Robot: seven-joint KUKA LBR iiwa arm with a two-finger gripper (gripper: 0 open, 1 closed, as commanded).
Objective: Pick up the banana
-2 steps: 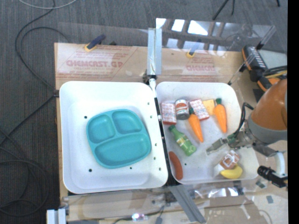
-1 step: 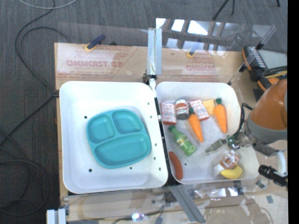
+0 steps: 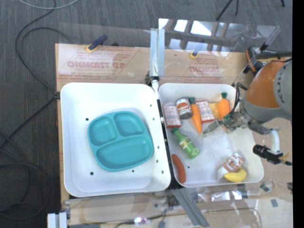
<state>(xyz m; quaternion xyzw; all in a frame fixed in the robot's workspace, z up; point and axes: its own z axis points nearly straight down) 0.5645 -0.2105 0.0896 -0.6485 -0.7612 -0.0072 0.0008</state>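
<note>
Bench with two white bins; banana point(image 3: 236, 176) sits in near right corner of right bin point(image 3: 247, 141), touching a small carton point(image 3: 233, 163). Likely light, stiff, smooth toy; pinch across its middle. Farther back, gripper point(image 3: 227, 121) hovers by carrots, grip state unclear

A divided plate point(image 3: 121, 140) lay in the left bin point(image 3: 71, 175). In the right bin point(image 3: 247, 141), a can point(image 3: 184, 108), two small boxes point(image 3: 171, 116) and a carrot point(image 3: 196, 118) crowded the far side, a bottle point(image 3: 186, 144) lay in the middle, a sausage point(image 3: 178, 167) near left, and the banana point(image 3: 235, 175) in the near right corner, just before a packet point(image 3: 233, 163).
</note>
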